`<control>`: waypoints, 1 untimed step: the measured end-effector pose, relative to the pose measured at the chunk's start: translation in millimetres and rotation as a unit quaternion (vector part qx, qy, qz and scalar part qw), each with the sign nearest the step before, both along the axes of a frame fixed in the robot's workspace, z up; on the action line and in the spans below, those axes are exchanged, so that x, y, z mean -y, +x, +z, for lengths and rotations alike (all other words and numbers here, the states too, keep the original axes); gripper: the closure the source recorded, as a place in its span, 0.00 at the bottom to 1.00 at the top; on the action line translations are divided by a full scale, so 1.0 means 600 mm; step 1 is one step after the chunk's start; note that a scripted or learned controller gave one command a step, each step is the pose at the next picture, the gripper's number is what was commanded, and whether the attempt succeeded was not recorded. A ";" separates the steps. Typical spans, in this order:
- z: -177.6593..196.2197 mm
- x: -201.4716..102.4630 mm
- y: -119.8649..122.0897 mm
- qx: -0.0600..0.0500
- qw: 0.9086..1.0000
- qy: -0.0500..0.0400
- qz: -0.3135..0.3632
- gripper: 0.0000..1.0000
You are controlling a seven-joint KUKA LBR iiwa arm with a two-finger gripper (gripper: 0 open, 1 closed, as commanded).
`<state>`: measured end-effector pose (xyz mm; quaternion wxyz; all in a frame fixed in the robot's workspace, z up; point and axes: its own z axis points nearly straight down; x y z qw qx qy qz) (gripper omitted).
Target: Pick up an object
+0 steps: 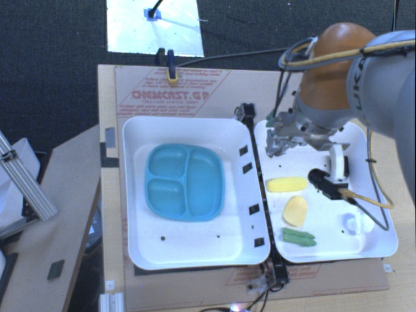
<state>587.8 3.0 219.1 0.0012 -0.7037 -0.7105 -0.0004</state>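
Two white bins side by side on a brown board (172,96) with red lettering. Left bin (140,239), centre of frame: one blue plate (185,182) with three compartments, lying flat, nearer the bin's upper half. Right bin (380,239), lower right of frame: three loose things in its left half, in a column. Yellow corn (286,184) on top, lying crosswise; yellow wedge (295,210) just below it, apart from it; green pod (299,238) lowest, near the bin's bottom edge, also crosswise. A small pale piece (351,225) lies further right, too faint to name. Arm (364,77) comes in from upper right, orange band showing. Gripper (276,147) is over the upper left corner of the right bin, close to the wall between the bins, above the corn and apart from it. Cannot tell whether the gripper is open or closed. White sheet (153,18) on the dark floor at upper left of frame.
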 end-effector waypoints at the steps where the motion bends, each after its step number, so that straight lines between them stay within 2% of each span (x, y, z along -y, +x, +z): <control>1: 0.018 -0.095 -0.029 0.001 1.000 0.000 0.001 1.00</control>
